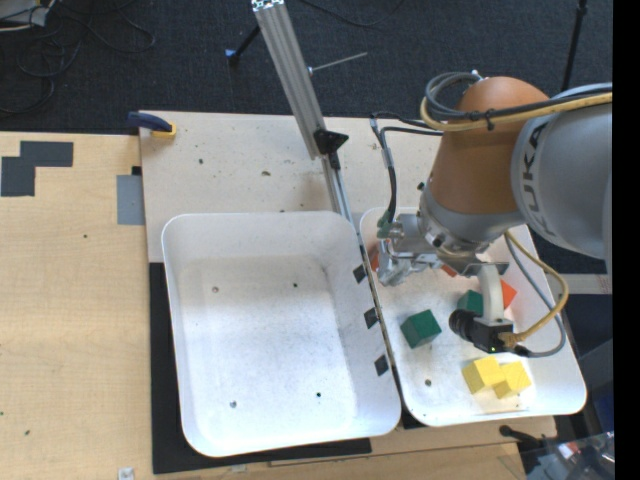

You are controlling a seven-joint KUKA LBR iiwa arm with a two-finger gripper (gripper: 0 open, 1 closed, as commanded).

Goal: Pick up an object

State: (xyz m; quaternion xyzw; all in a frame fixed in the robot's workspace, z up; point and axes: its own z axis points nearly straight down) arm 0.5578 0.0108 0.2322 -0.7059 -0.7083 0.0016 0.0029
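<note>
Camera view | gripper (400, 260) low in right bin (560, 393) | jaw state unclear | green cube (421, 328) nearby, apart

Light wood bench (70, 298), dark carpet floor (150, 38) with cables (30, 8), slanted aluminium rail (295, 68).

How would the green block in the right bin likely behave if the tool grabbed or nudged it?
The green block looks like a small rigid cube, so probably stiff and light. Its flat faces suggest it would slide rather than roll. It sits apart from the yellow block, so a nudge likely disturbs nothing.
</note>
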